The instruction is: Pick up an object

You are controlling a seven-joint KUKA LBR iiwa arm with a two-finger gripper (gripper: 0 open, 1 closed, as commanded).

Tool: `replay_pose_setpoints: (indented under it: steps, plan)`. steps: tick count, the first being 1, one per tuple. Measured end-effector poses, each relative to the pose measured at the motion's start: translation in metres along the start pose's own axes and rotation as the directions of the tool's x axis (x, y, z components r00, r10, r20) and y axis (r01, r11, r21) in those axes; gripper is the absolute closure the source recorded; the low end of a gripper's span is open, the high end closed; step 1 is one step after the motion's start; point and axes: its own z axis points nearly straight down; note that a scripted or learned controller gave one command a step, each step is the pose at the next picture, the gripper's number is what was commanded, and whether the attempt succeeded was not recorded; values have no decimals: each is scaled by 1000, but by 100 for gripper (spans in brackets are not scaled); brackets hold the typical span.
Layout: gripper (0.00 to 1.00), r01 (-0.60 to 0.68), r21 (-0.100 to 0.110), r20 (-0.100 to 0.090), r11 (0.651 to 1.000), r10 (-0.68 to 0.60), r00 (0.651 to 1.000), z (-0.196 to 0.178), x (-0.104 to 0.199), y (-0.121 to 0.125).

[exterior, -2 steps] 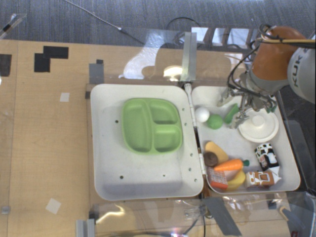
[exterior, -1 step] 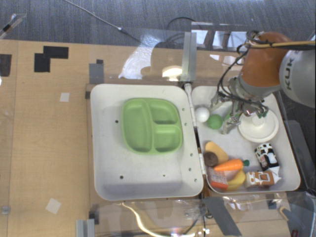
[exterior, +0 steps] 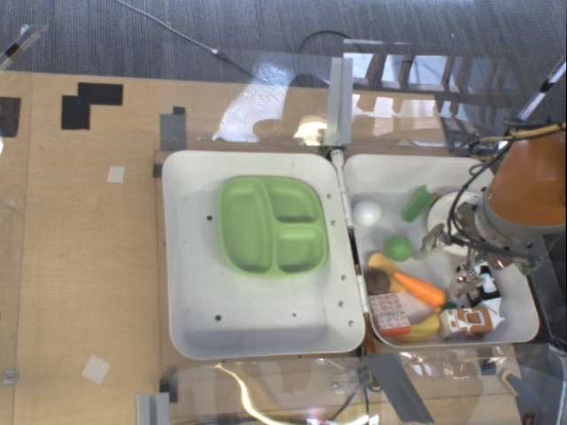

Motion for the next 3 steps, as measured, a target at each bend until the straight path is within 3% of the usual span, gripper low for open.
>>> replay_pose_setpoints:
  steps: [1, 2, 3]
  plan:
    - [0, 21, -9, 2, 1000, -21, 1000, -4, -100, 7]
    - [0, 20, -3, 6, 1000, -20, 1000, 0, -66, 62]
    - [0, -22, -3, 1, 1000, 22, 1000, -2, -2, 46]
